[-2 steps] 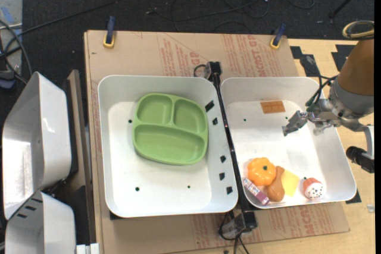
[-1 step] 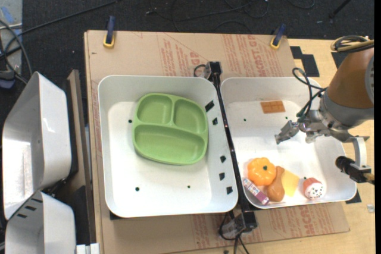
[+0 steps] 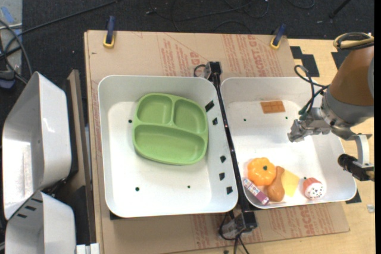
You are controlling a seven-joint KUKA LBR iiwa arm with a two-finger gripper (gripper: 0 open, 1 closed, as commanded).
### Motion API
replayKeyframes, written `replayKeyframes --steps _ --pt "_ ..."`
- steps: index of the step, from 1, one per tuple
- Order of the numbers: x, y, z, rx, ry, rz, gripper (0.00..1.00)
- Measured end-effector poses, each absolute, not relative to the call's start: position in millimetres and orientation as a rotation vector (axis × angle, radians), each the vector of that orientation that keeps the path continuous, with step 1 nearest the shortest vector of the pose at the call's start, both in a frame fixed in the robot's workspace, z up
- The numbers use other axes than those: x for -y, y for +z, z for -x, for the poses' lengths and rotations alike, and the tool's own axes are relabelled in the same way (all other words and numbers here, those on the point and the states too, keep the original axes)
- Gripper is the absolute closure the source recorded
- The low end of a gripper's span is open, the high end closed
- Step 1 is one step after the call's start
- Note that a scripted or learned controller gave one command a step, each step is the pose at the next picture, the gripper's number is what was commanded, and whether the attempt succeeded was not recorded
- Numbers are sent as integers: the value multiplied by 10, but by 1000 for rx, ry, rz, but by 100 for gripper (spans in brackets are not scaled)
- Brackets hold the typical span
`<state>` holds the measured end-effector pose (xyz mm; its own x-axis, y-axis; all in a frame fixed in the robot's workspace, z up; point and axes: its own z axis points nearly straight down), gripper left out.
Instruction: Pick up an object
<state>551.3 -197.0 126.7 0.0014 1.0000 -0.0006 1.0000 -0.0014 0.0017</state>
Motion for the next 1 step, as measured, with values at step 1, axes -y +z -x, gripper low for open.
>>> replayKeyframes --steps 1 --pt "1865 1779 -5531 -2223 3 -2214 100"
